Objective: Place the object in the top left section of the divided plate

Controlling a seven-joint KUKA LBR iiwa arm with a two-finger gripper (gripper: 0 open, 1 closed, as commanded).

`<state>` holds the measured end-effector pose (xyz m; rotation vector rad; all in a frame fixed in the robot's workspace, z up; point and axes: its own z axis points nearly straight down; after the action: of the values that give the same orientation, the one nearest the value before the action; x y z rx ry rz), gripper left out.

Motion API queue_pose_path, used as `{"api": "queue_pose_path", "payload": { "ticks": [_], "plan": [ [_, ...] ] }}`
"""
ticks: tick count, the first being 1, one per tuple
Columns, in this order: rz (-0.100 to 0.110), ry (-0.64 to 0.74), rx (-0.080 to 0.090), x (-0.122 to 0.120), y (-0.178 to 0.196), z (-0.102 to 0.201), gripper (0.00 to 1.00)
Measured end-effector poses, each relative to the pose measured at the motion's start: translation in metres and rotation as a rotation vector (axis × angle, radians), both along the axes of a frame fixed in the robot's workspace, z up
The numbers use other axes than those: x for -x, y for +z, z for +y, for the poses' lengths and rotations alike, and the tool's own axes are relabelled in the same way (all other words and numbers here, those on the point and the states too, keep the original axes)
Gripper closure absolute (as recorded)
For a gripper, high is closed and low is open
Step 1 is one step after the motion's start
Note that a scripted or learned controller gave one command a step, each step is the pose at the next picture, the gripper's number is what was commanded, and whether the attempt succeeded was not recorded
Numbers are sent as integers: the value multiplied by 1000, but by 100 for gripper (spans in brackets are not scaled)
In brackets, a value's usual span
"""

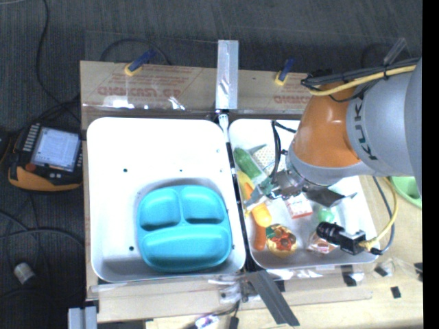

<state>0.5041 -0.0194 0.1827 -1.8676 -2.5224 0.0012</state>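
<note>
We look down from one fixed camera set above the worktop [103, 74], tilted a little so the far edge sits toward the top of the picture and the near edge toward the bottom. We stand far enough back to take in both white bins whole: the left bin [110, 142] with its blue divided plate [184, 227], and the right bin [357, 190] crowded with small things. Dark carpet [41, 46] frames the worktop along the top and left. The grey and orange arm [357, 132] enters from our right and covers part of the right bin, so some of its floor is hidden from us
</note>
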Motion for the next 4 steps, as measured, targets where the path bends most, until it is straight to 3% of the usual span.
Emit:
{"api": "queue_pose_path", "payload": {
  "ticks": [1,2,3,4],
  "plan": [
    [1,-67,3,-31,0,75,100],
    [1,-98,4,18,42,152,100],
    [-1,-297,8,-34,64,241,100],
    [2,-108,5,-13,-33,249,100]
  ]
}}
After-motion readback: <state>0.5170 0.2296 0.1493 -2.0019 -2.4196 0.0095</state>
